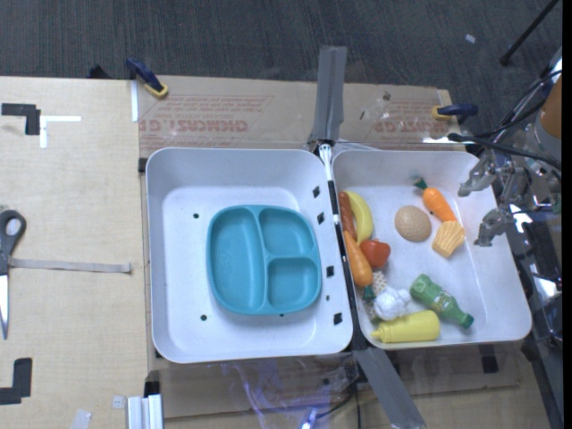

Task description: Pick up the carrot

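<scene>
Illumination is even and moderately bright, apparently from overhead. The two white bins (pixel 170 329) render near full brightness without losing their rims. Shadows are soft and short beneath the teal tray (pixel 264 259) and the toys in the right bin. A bluish-violet glare streak marks the lower centre of the frame. Focus is acceptable overall; detail softens at the right edge. The dark floor at the top shows slight grain.

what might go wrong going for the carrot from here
The carrot lies near the right bin's far wall, so a descent could clip the rim. The corn and egg sit close beside it and may get nudged or grabbed instead. The gripper is off to the side, not above it.
</scene>
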`<action>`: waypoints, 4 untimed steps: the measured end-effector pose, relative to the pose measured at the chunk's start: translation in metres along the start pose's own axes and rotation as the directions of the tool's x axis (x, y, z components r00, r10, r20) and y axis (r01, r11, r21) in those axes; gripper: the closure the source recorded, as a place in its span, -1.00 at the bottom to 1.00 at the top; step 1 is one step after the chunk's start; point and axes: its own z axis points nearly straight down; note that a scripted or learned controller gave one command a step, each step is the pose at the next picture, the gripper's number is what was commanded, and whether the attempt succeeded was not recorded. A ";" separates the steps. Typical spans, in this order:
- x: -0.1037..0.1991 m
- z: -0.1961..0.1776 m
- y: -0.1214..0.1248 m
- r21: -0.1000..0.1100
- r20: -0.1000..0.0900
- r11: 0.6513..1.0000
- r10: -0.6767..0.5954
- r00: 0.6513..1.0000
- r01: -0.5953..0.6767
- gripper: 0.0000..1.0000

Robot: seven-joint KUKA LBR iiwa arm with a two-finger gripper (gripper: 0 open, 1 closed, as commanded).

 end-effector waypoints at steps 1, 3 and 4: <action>-0.040 0.090 -0.011 0.008 0.024 1.000 0.010 1.000 -0.010 -1.00; -0.067 0.099 0.011 0.003 0.013 0.998 0.065 0.998 -0.065 1.00; -0.060 0.056 0.100 0.000 0.000 0.932 0.362 0.932 -0.362 1.00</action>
